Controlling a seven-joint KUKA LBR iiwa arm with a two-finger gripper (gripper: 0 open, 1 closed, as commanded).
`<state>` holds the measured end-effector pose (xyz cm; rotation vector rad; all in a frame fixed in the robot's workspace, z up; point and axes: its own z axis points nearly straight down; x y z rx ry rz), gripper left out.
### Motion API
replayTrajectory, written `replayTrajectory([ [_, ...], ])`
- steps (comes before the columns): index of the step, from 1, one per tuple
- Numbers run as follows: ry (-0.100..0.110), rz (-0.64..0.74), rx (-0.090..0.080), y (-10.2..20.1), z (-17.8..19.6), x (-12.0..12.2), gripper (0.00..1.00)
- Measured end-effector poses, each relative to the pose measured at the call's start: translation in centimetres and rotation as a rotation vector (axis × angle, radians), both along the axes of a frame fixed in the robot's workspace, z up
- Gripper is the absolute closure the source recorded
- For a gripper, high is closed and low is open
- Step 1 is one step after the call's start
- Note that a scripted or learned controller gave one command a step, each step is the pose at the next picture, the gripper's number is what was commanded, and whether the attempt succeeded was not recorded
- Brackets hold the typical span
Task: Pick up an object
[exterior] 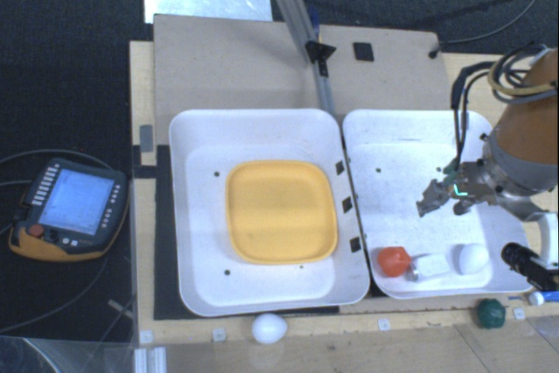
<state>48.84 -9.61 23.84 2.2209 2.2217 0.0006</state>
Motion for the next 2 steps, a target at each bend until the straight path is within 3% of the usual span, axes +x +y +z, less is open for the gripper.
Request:
replayTrajectory([
  [1,0.000,0.000,0.000,0.0,0.0,0.0,0.00],
  [2,0.004,0.000,0.000,0.3,-5.0,0.9,0.00],
])
